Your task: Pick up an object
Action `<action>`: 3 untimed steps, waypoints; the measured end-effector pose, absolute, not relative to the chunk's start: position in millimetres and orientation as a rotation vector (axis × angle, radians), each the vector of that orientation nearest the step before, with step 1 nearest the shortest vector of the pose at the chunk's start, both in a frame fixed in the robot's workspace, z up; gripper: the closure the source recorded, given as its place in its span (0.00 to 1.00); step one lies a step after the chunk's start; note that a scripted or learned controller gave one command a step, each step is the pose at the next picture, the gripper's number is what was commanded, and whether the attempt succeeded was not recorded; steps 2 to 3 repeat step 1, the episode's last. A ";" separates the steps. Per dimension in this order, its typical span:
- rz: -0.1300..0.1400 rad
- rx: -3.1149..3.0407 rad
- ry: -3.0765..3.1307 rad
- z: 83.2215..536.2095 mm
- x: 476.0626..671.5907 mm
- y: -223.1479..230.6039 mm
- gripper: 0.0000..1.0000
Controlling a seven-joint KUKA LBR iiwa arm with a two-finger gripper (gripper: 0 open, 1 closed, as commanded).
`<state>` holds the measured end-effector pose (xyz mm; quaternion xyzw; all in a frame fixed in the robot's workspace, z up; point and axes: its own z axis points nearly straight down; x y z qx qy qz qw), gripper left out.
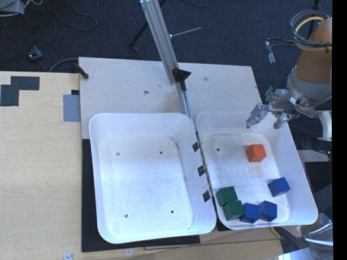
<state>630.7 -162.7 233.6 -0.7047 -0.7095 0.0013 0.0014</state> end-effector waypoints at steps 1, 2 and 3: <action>0.005 -2.209 -2.221 155.5 664.2 -102.7 0.00; 0.005 -2.209 -2.221 155.5 664.2 -102.7 0.00; 0.005 -2.209 -2.221 155.5 664.2 -102.7 0.00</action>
